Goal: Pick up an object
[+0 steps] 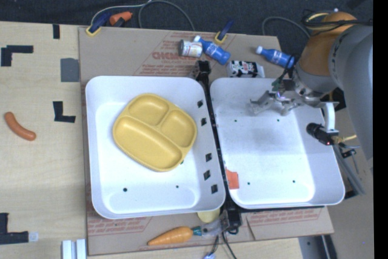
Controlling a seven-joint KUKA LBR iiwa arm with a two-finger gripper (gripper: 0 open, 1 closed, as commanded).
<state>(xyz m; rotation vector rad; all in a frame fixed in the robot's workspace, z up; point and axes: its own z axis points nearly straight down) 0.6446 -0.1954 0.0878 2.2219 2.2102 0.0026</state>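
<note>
A yellow divided plate point(156, 130) lies in the left white bin point(100, 191). A small orange-red piece point(232, 179) sits at the near left corner of the right bin point(315, 188). My gripper point(271, 108) hangs low over the far part of the right bin, well away from that piece. Its metal fingers point(257, 106) are spread open, and nothing is between them. The grey arm with its orange band point(318, 51) comes in from the right.
Beyond the bins on the cardboard lie a white can point(191, 47), two blue bottles point(216, 52) point(276, 57) and a black-and-white item point(245, 68). A carrot point(173, 235) lies in front of the bins. A sausage point(19, 126) rests on the bench at far left.
</note>
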